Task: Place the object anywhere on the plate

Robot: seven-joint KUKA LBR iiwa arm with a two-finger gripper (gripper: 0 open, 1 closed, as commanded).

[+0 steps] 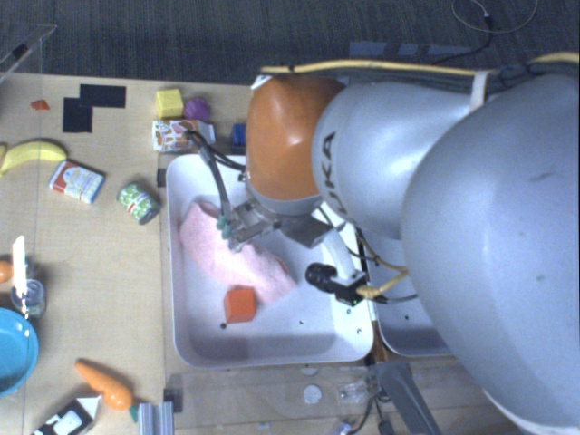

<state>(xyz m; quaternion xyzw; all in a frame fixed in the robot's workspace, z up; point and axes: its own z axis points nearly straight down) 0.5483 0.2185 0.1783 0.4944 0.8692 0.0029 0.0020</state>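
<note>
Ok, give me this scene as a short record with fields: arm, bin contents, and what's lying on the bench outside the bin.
arm: grey KUKA arm with orange band, reaching in from the right over the left bin
gripper: gripper low over the pink plate
left bin: white bin holding a pink plate and an orange block
block position: at the plate's lower edge, apart from the gripper
bench, left side: banana, carrot, blue bowl, small can, yellow block
</note>
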